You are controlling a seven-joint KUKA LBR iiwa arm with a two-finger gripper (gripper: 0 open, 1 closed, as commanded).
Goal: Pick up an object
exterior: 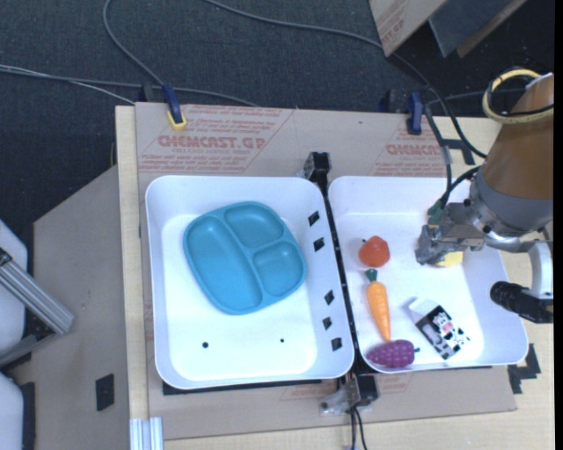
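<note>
Gripper (437, 247) working low in right bin (493, 352).
Reaching over a yellow object (452, 258); grip state I cannot tell. Next: confirming the catch before lifting straight up.

Dark grey carpet floor (70, 132) lies around the pale wooden bench (127, 264). Thin grey cables (123, 44) trail across it, and a brown cardboard box (400, 22) sits beyond.
</note>
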